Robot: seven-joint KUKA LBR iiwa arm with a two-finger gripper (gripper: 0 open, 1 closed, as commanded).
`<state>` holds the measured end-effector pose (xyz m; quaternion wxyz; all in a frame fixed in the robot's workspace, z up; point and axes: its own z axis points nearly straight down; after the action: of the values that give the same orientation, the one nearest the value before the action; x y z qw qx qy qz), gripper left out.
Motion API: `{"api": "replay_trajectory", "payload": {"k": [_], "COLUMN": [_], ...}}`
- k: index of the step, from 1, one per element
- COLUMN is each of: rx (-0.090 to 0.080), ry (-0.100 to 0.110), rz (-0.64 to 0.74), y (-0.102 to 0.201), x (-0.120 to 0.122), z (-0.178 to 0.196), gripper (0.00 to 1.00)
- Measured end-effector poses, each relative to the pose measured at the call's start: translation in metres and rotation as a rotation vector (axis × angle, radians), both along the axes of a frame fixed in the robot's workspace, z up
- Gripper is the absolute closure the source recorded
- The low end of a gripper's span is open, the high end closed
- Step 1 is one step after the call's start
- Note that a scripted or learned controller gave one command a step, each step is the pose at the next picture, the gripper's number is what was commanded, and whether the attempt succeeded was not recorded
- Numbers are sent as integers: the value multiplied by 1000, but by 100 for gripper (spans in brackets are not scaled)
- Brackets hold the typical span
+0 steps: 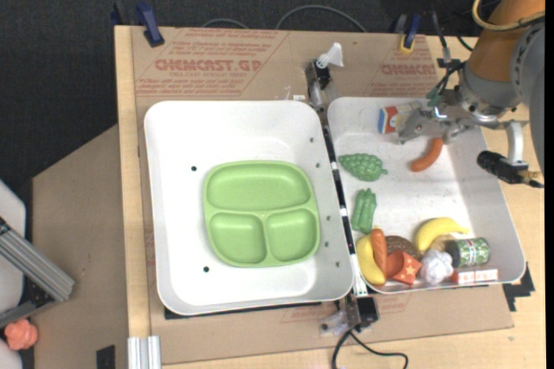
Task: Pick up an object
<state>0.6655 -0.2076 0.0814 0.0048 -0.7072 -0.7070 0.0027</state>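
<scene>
The grey two-finger gripper [421,126] sits low in the right-hand white bin [485,194], upper right of frame, right over a small orange sausage-shaped toy [426,155]. Probably going for it since it lies apart from the pile at the bottom. Can't tell if the jaws are spread or clenched.

Two white bins are counted: left bin [164,185], right bin [485,194]. One green divided plate [260,211]. Two bananas [440,230] [367,262]. One sausage [425,156]. One grape bunch [361,165]. One green pepper [364,210]. One carrot [379,244]. One can [472,252].
</scene>
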Motion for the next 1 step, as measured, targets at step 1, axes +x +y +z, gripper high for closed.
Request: {"api": "replay_trajectory", "payload": {"k": [1], "rx": [-3], "ry": [-10], "rz": [-1], "y": [-9], "x": [-40], "z": [63], "gripper": [0]}}
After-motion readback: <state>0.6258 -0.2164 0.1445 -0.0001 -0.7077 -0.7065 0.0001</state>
